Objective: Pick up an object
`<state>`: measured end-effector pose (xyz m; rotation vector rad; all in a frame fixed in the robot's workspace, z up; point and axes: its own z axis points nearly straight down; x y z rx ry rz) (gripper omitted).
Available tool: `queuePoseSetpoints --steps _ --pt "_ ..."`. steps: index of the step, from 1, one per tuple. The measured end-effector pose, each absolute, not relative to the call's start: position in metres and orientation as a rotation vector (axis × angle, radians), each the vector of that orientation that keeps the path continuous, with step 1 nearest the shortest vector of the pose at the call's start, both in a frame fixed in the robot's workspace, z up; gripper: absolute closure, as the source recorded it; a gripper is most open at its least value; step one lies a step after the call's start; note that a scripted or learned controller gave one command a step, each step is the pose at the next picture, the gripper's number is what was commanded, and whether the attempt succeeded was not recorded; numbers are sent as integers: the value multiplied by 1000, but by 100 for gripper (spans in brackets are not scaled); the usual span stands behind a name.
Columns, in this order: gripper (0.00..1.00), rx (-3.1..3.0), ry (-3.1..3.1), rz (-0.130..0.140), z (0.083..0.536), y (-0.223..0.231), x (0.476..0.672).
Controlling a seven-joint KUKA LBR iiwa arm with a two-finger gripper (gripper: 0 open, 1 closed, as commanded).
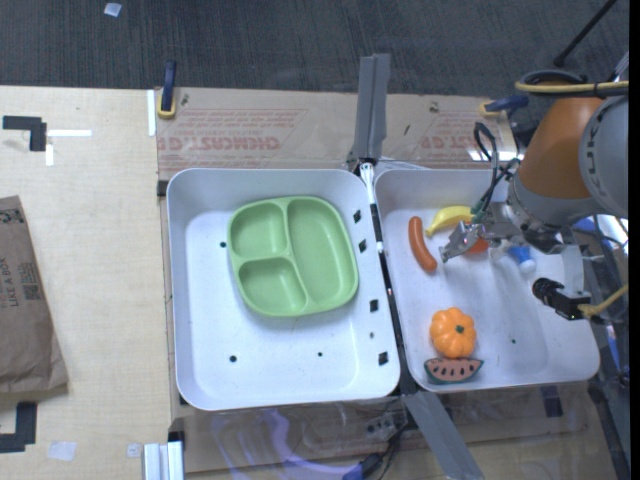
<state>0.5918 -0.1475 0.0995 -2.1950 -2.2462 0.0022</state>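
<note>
The right bin [520, 353] holds several toy foods. A red sausage [422, 243] lies at its back left, with a yellow banana [449, 218] just right of it. An orange pumpkin [453, 332] stands near the front, and a watermelon slice [453, 369] lies right in front of it. My gripper [462, 242] hangs low over the back of this bin, just below the banana and right of the sausage. A small red thing [479, 247] shows right beside the gripper, partly hidden by it. A blue object [520, 256] lies under the wrist.
The left bin [200, 298] holds a green divided plate [293, 256]. A grey divider [372, 108] rises behind the seam between the bins. The arm [565, 158] covers the right bin's back right corner. A brown paper bag [25, 298] lies at the far left.
</note>
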Motion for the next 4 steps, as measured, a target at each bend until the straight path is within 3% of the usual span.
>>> queuePoseSetpoints --steps 1,2,3,4 --pt "0 -2294 -2146 2 92 -105 616" --pt "100 -2287 -2137 15 98 -106 612" --pt "0 -2294 -2144 4 100 -106 615" --pt "100 -2293 -2142 6 109 -107 615"
